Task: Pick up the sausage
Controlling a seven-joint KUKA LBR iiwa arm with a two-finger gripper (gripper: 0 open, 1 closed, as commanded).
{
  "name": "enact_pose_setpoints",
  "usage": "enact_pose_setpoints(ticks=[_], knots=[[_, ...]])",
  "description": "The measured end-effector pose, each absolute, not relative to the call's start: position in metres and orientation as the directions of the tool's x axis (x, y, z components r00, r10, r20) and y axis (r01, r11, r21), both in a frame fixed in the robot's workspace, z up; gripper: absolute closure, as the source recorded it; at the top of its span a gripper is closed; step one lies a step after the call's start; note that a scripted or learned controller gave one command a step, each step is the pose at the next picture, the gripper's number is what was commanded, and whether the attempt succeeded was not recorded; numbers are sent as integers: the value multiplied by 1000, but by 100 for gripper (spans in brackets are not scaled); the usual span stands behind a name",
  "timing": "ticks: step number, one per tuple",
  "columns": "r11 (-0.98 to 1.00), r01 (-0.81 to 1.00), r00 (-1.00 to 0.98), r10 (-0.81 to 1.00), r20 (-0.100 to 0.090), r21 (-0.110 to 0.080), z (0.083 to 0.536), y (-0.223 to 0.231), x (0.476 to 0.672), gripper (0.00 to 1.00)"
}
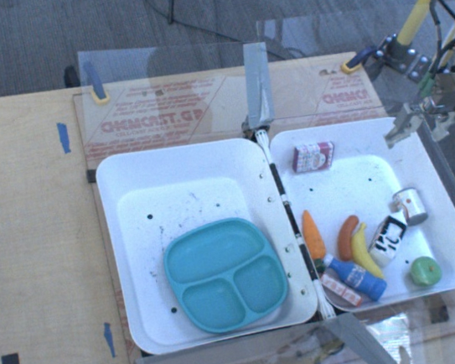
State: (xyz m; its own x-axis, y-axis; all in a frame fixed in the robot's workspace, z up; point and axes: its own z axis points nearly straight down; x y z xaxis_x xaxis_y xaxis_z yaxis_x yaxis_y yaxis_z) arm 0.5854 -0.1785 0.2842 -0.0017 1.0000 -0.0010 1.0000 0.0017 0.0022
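The blue bottle [359, 277] partly hides a round item [339, 291] beneath.

The grey two-finger gripper [409, 120] is positioned at the view's upper right. Its finger state is indeterminate.

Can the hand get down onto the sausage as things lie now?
Probably, but it's tight: the sausage lies uncovered from above, though the banana sits against one side and the carrot close by.
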Motion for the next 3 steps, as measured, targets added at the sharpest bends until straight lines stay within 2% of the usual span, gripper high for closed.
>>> enact_pose_setpoints(ticks=[1,2,3], knots=[[-134,990,134,991,-5,32,115,-144,526,0],[-457,890,457,890,3,8,88,-100,544,0],[-460,888,460,888,0,11,99,-103,544,100]])
